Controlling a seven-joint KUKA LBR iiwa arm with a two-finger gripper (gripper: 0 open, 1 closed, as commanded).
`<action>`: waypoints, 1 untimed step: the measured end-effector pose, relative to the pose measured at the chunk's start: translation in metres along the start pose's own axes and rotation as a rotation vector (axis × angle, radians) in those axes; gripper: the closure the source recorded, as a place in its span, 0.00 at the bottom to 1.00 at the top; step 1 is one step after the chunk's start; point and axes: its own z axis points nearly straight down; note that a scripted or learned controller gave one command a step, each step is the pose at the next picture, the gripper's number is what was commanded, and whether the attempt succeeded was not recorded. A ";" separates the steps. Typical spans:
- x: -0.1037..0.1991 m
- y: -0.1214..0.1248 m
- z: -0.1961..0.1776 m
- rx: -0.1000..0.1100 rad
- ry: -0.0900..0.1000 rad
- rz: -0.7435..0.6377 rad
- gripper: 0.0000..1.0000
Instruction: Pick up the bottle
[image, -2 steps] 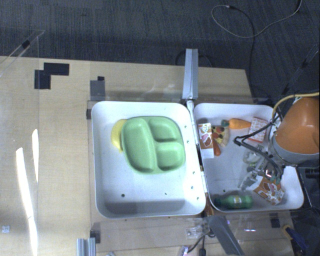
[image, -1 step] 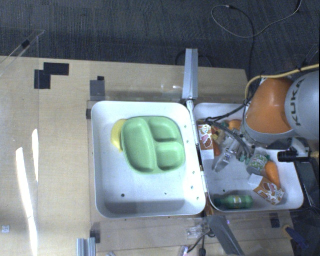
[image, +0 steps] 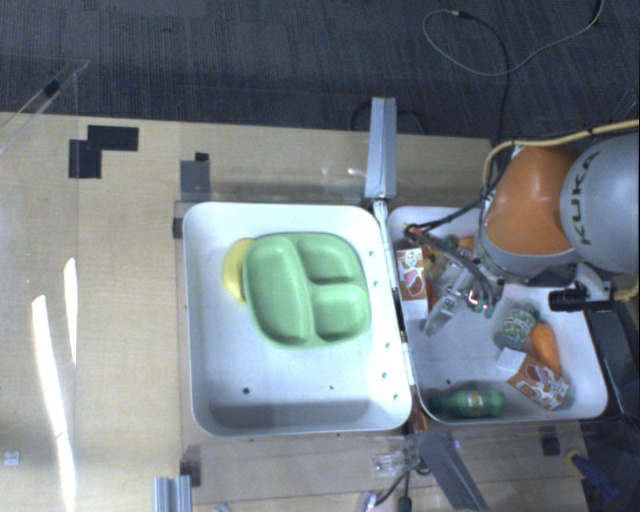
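Here, label by label:
Bottle (image: 472, 402): green, lying on its side at the right bin's (image: 592, 405) lower edge.
Jaws (image: 440, 312): mid-right, above the bottle, apparently slightly open, holding nothing.
Advice: descend across the bottle's width.

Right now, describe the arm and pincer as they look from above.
A bulky grey arm with a glossy orange band above the wrist and white KUKA lettering on its rounded casing. Thin cables run along it. The small metallic pincer is silver-grey.
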 end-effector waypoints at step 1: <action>0.069 -0.068 -0.005 -0.004 -0.020 -0.061 0.00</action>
